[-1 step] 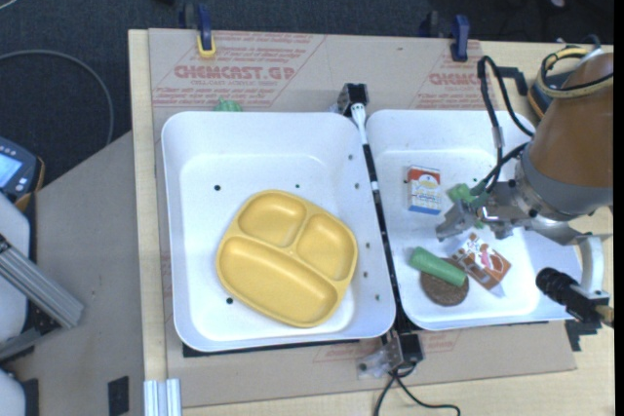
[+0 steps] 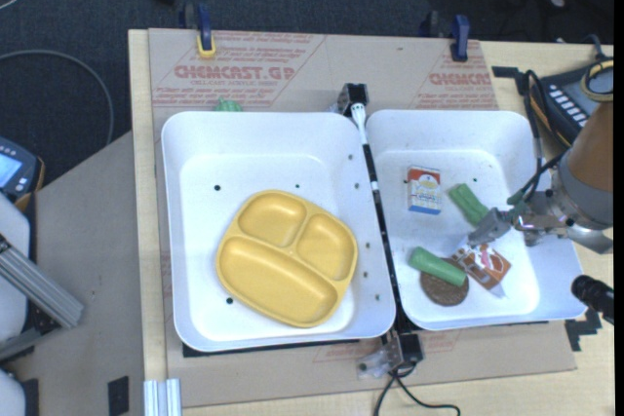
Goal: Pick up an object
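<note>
The likeliest thing to be picked is the red and white packet [image 2: 485, 264], lying flat on the floor of the right bin [image 2: 507, 133] directly under and just toward the camera from the claw [image 2: 499, 225], which hangs low over the bin at the end of the grey arm [image 2: 585, 172] reaching in from the right. Whether the claw is wide or narrow I cannot tell; nothing is visibly held in it. The claw seems placed there because that corner holds the densest cluster, so a descent has a fair chance of meeting something. Just beyond the claw, toward the back of the bin, lies a short green stick [image 2: 469, 203], tilted. On the near side and further from the arm, a second green stick [image 2: 436, 266] rests across a brown disc [image 2: 445, 288], touching it, and both sit just beside the packet, so a grab at the packet could catch or nudge them. Further from the arm and toward the back lies a small red, white and blue carton [image 2: 424, 190], well apart from the rest. Across the divider, the left bin [image 2: 185, 209] carries a yellow divided plate [image 2: 287, 255], far from the claw and no obstacle. Both bins sit on the counter [image 2: 292, 63].
</note>
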`<state>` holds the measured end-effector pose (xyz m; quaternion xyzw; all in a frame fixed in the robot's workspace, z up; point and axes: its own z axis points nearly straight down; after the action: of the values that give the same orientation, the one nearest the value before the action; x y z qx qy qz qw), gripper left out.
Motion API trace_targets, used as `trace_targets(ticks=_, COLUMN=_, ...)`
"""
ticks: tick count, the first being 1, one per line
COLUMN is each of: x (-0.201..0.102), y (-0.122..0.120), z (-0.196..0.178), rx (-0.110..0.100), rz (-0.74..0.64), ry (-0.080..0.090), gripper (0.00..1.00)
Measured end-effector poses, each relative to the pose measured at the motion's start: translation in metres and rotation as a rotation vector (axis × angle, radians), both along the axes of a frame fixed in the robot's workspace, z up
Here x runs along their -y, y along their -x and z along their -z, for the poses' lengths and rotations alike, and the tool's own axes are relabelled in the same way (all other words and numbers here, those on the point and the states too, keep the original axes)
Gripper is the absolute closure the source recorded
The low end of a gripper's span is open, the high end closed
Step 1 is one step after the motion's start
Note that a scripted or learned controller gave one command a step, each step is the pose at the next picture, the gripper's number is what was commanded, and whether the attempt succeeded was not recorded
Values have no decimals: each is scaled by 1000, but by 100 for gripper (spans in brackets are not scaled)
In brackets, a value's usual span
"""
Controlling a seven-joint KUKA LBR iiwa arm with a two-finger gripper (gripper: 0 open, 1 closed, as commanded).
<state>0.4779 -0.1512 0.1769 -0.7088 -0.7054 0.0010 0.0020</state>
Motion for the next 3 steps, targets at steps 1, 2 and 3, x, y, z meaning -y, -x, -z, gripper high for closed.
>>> trace_targets(ticks=1, x=61, y=0, z=11, rx=6, rz=0, ry=6, gripper=0)
trace_targets(ticks=2, x=64, y=-3, z=-199, rx=25, rz=-7, ry=11, gripper=0)
trace_targets(ticks=3, x=73, y=-1, z=-369, rx=26, rz=-6, ry=12, gripper=0)
